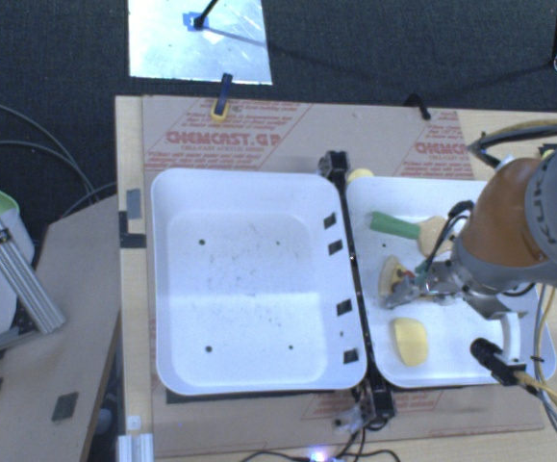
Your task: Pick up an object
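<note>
Lying nearest in the right bin (448,362): yellow lump (411,341), rounded and smooth, clear of the walls.

Next item, mid-bin: tan piece (390,275), small and irregular, close to the divider between the bins. Pincer (400,295) sits low just beside it on its right and near side, perhaps touching. Whether the pincer is released or clenched cannot be told, and nothing can be confirmed as grasped. Judged the likeliest thing to pick up. Handling, by estimate: light, probably soft or foam-like, and prone to skidding on the slick white floor. Best taken across its narrowest width, from above.

Farther: green-handled item (392,224), lying flat, with a pale rounded head at its right end. The head is partly covered by the arm's cabling, so its shape is uncertain.

Farthest: small yellow piece (360,175) at the far rim; whether it rests inside the bin or on the rim is unclear.

Left bin (249,287): bare white floor with faint specks.

Counter (288,133): lettered sheet under both bins.
</note>
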`<state>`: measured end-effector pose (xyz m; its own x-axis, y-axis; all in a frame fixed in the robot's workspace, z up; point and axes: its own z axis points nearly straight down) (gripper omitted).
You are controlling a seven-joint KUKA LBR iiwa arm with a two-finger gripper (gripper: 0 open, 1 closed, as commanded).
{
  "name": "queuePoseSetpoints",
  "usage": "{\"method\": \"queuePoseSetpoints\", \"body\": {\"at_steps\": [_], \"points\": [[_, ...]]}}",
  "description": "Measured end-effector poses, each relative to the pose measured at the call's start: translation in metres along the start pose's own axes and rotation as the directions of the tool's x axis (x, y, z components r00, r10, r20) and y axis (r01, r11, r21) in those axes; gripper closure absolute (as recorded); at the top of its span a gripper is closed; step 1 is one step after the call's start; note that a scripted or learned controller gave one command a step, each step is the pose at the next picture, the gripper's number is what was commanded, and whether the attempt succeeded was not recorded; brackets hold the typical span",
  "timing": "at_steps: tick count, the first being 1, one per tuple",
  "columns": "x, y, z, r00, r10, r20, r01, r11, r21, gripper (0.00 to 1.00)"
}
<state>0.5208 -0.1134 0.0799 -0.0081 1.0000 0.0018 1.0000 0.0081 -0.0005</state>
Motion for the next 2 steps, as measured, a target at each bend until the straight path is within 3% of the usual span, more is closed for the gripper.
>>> {"method": "queuePoseSetpoints", "body": {"at_steps": [1,2], "points": [[0.022,0.043,-0.005,1.0,0.001,0.002,-0.001,1.0,-0.006,0.0],[0.02,0.042,-0.016,1.0,0.004,0.002,-0.004,1.0,-0.006,1.0]]}}
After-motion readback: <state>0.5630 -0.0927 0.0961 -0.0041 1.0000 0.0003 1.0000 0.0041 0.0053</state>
